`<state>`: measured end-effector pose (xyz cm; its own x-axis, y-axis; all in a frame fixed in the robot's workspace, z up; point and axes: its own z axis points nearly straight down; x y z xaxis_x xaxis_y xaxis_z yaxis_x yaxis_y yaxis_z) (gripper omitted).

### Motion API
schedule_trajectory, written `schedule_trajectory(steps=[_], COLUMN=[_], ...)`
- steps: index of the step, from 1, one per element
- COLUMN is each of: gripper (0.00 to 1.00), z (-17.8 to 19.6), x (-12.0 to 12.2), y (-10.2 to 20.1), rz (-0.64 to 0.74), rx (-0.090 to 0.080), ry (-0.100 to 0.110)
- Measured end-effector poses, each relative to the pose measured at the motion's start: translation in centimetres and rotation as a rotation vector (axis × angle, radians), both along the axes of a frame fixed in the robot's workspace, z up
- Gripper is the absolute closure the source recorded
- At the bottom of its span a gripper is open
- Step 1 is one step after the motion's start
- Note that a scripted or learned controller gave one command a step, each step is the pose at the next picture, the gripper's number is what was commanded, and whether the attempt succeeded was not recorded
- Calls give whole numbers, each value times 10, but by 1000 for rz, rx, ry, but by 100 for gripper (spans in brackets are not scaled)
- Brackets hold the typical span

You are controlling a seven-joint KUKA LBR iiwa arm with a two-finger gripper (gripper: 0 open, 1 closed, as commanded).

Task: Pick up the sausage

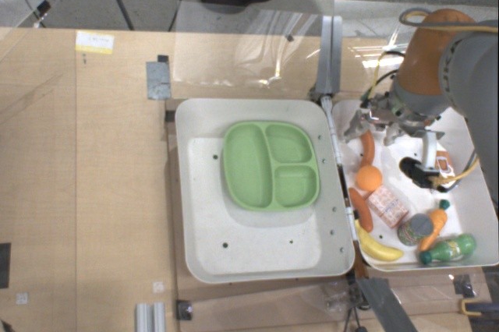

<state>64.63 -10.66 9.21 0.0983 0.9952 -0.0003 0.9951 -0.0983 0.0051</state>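
The arm (460,65) is reaching in from the right over the far end of the right bin (477,186), and its claw (374,131) is hanging low at the bin's far left corner. The view is not showing clearly whether the claw is open or closed, so I cannot tell. The sausage (367,148) is lying in this right bin, along its left wall, with its far end just under the claw; whether the two are touching is not clear.

Just nearer than the sausage, an orange (369,178) is sitting against the same wall. Nearer again, a red piece (361,207) much like a second sausage is lying beside a pink box (387,206). A banana (378,247) is resting at the near left corner. To its right, a can (414,229), a carrot (433,227) and a green bottle (448,248) are crowding the near edge.

The left bin (181,190) is holding a green divided plate (270,165), well apart from the claw. Both bins are sitting on the wooden surface (93,167).
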Motion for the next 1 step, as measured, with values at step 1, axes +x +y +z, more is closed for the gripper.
schedule_trajectory(steps=[1], gripper=[100], z=[14], x=[2], y=[-1], rz=[-1], rx=[0], ry=[-7])
